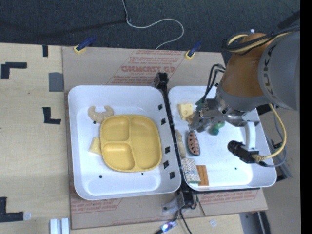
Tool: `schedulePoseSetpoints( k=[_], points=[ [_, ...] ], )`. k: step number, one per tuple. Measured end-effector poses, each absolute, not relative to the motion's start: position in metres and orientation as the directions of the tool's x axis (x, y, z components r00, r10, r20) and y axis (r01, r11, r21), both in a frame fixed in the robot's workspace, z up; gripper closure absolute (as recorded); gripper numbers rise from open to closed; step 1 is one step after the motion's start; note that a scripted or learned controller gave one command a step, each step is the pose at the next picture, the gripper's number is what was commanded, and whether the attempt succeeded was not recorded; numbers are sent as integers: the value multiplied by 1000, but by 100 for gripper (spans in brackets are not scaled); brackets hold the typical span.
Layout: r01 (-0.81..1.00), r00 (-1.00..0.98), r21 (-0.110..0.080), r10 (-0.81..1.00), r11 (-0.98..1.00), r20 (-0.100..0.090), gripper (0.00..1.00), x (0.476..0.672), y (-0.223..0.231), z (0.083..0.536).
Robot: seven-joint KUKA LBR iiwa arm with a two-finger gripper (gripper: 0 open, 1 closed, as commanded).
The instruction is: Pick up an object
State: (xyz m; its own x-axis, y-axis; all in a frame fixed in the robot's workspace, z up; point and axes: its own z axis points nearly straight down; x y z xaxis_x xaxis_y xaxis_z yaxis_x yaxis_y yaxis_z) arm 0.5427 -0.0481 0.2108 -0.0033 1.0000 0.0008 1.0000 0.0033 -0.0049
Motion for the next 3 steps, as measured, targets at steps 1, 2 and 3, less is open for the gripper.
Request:
schedulePoseSetpoints(
  k=[1,2,3],
  points=[
    [1000,-5,-2,1000,5,2,100,507,-12,233],
    [1000,-2,-4,1000,2,1,100,502,-10,233],
    [1000,0,-5,1000,0,-1,100,504,-16,214]
  ],
)
